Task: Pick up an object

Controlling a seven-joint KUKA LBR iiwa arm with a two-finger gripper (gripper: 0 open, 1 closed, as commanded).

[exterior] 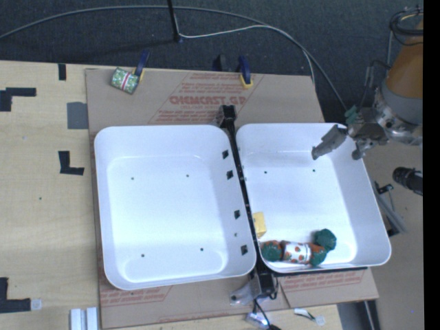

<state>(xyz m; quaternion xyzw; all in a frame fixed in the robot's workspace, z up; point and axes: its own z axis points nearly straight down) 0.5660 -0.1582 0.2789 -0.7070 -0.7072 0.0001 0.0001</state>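
Note:
In the right bin (344, 205), several small objects lie along the near edge: a yellow block (259, 223), a dark green lump (271, 251), a red-and-white spotted piece (296, 251) and a teal round thing (325, 239). My gripper (337, 152) hangs over the bin's far right corner, well apart from those objects. It is open, its two dark fingers (326, 144) spread, and nothing sits between them. The orange band of the arm (405, 71) rises behind it at the right edge.
The left bin (110, 184) adjoins the right one along a black divider (237, 184). A small green patterned box (125, 80) lies on the cardboard behind the bins, by a blue clamp (141, 62). A second clamp (243, 69) and a cable (289, 36) sit further back.

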